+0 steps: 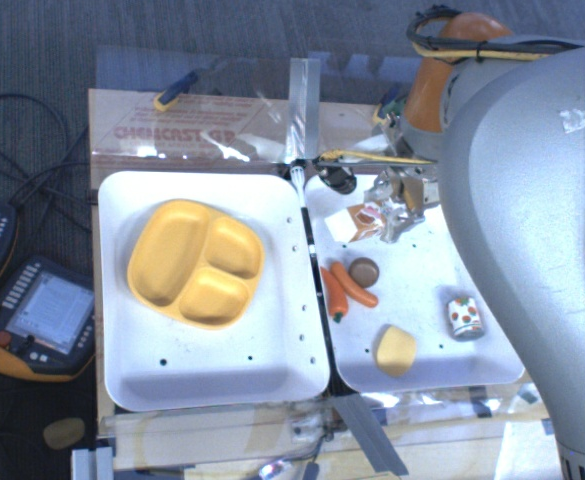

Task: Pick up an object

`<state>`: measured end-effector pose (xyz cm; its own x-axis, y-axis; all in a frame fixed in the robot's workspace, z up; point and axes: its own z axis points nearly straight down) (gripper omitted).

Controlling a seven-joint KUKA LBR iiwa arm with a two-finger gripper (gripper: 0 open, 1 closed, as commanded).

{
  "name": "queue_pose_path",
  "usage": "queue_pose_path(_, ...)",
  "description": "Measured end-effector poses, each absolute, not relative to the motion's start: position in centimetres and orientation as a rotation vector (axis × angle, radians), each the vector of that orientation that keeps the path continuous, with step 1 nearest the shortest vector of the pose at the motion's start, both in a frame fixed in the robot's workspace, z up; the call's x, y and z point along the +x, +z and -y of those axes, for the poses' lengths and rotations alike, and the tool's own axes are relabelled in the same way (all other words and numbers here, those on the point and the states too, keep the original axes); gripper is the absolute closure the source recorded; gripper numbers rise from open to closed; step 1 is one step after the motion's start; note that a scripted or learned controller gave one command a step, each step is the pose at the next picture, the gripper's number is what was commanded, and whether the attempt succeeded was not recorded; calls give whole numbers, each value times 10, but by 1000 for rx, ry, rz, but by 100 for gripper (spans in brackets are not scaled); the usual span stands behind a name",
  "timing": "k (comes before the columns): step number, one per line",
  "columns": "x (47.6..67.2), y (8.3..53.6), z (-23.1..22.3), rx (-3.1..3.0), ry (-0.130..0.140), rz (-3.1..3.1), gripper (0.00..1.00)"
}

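Right bin, contents: two orange carrots [344,286] lying by left wall; brown round ball [363,270] touching them; pale yellow wedge [395,350] near front edge; small printed can [464,317] toward right edge.

1. We see the arm [522,218] cut off by the right edge, hiding the right bin's [422,368] right rim.
2. The gripper [404,206] blurs against a small orange-and-white item [367,223]; we cannot identify it.
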<state>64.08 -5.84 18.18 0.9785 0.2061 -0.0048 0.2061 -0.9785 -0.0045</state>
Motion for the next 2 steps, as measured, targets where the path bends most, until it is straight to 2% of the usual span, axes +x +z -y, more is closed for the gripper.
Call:
queue_pose_path(1, 630, 91, 135, -3125, 6, 317, 100)
queue_pose_path(2, 661, 88, 163, -3128, -8, 322, 100)
